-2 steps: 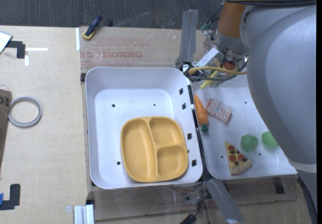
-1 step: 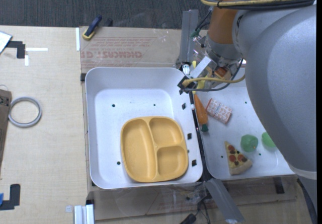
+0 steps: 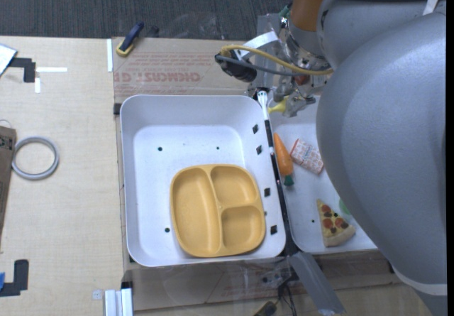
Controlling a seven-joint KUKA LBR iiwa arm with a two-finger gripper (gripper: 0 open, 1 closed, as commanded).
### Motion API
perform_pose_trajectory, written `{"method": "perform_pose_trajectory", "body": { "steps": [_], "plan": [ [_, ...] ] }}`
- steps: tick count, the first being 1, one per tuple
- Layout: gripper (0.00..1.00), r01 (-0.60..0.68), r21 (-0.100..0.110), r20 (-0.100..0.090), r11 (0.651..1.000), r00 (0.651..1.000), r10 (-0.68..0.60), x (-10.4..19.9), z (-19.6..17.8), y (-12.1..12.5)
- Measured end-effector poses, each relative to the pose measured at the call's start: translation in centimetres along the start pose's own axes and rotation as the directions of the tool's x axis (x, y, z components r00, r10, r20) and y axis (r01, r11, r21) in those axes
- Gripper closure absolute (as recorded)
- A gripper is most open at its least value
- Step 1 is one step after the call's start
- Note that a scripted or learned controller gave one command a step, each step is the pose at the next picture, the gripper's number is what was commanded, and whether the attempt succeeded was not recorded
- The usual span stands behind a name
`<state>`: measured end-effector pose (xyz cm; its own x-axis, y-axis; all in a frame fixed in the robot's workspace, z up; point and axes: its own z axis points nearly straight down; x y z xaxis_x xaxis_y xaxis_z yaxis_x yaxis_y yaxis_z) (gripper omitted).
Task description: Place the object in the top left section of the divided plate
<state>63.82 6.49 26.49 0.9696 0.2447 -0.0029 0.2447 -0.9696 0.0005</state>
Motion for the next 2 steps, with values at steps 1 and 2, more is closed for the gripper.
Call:
{"method": "perform_pose_trajectory", "body": {
  "steps": [1, 2],
  "plan": [
    [1.00, -0.006, -0.001, 0.002, 1.000, 1.000, 0.006, -0.04, -0.85, 0.23],
    [1.00, -0.012, -0.002, 0.005, 1.000, 1.000, 0.012, -0.09, -1.65, 0.50]
  ]
}}
